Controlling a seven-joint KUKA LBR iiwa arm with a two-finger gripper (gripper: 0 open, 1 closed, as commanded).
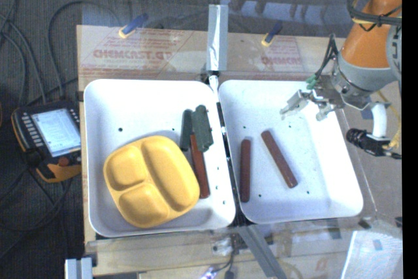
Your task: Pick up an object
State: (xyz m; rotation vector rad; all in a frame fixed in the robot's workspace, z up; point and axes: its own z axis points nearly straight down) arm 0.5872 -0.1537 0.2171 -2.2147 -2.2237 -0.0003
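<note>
— Gripper (305,103)? Poised over the upper right part of the right shallow white bin (346,202), fingers spread apart, pinching nothing.

— And beneath it? Bare bin floor. Lower down, two long brown sticks: one slanted brown stick (279,158) near the bin's middle, one upright brown stick (245,169) close to the left wall. Both well apart from the gripper, not touching each other.

— Left shallow white bin (98,101)? Holds a yellow plastic divided tray with three compartments (151,180), lying in the lower half. Just beside its right edge, a third brown stick (198,172), partly tucked against the tray. Above that, two dark green flat oblong pieces (197,127), side by side, near the bin's right wall.

— Arm? Grey with an orange band (369,42), reaching in from the right over the counter (98,55).

— Off the counter? Handheld control pendant with lit screen (49,131), left, on the floor.
</note>
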